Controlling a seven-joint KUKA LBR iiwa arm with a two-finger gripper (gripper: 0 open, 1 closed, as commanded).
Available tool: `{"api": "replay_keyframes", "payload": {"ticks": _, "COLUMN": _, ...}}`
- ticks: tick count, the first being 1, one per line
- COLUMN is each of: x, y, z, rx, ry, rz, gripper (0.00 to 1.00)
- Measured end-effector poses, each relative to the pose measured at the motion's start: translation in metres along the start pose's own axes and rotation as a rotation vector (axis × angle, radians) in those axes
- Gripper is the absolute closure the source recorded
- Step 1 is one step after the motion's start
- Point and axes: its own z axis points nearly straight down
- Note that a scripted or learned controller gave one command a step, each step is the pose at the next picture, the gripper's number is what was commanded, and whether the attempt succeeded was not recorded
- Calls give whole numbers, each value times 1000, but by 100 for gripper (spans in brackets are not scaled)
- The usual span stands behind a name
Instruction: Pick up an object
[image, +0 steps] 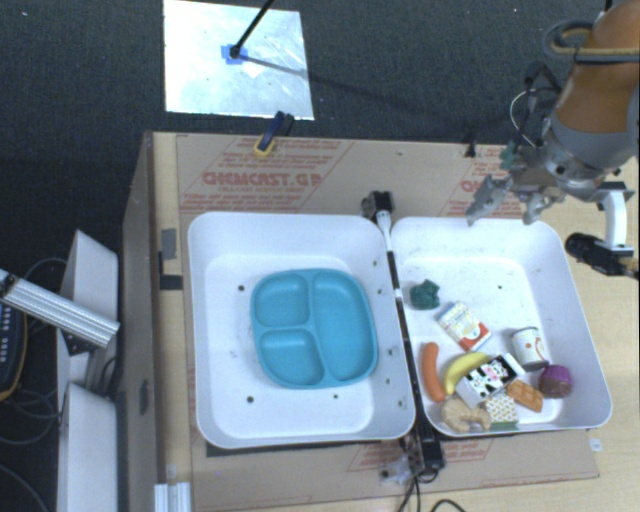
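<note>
i see the objects heaped in the near part of the right bin (575, 290), well below the pincer (507, 208), which hangs spread open with nothing in it.

starting at the heap: a banana (462, 368) lies beside a carrot (431, 371), with a black-and-white spotted box (489, 380), a tan cracker-like piece (463, 414), an orange wedge (527, 396), a purple ball (556, 379) and a small white cup (528, 346) clustered around them. closer to the pincer, a red-and-white carton (463, 325) and a dark green lump (426, 294) lie apart from the heap. the pincer itself sits over the far rim of that bin, its two fingers apart and pointing down. far to its left, across the divider, the left bin (215, 300) holds a blue sectioned plate (312, 327). both bins rest on a cardboard sheet (290, 170).
</note>
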Motion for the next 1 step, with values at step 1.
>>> {"api": "replay_keyframes", "payload": {"ticks": 1, "x": -34, "y": -34, "z": 123, "rx": 4, "ry": 0, "rz": 2, "gripper": 0}}
